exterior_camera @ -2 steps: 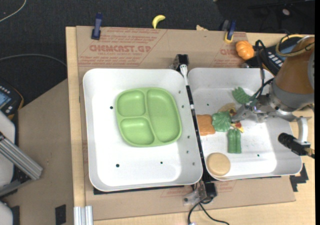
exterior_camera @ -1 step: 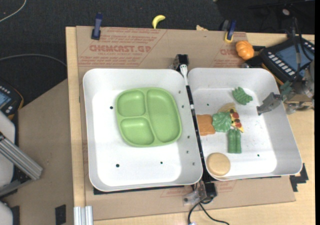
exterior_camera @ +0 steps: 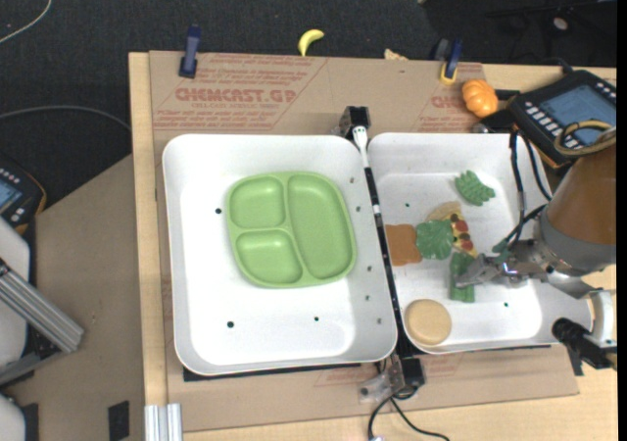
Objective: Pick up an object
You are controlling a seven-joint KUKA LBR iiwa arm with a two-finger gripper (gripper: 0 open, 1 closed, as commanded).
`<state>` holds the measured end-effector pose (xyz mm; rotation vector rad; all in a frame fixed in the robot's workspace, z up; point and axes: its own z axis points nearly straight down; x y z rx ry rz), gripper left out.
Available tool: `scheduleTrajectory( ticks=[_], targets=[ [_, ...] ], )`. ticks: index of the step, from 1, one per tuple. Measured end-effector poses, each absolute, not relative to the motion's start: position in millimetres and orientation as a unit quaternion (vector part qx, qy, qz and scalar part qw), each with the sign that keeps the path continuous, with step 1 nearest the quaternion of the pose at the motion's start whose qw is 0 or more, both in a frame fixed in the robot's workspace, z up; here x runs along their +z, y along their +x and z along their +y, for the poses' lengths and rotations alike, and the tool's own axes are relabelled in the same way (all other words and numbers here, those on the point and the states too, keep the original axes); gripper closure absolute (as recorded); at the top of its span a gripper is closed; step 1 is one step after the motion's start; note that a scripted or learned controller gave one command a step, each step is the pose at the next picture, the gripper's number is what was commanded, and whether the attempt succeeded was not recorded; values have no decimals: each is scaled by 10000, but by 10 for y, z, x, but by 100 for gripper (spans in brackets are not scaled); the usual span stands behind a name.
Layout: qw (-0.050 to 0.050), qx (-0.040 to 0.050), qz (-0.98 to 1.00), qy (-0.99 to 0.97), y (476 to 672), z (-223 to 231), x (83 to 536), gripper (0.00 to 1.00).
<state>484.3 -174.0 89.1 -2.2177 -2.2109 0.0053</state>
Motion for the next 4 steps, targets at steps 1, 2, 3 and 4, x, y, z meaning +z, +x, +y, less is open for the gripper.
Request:
scheduleTrajectory(
  ticks=[1,2,3,4],
  targets=[
    [-53,-16,-7077,-7065,5161,-1279,876,0],
    [-47,-31,-7066,-7076,4818,-921,886,0],
    [-52,-60,-7072,-7070,4843,-906,1000,100],
    [-39,-52,-7103,-7038,4978,-283,2126,100]
  ],
)
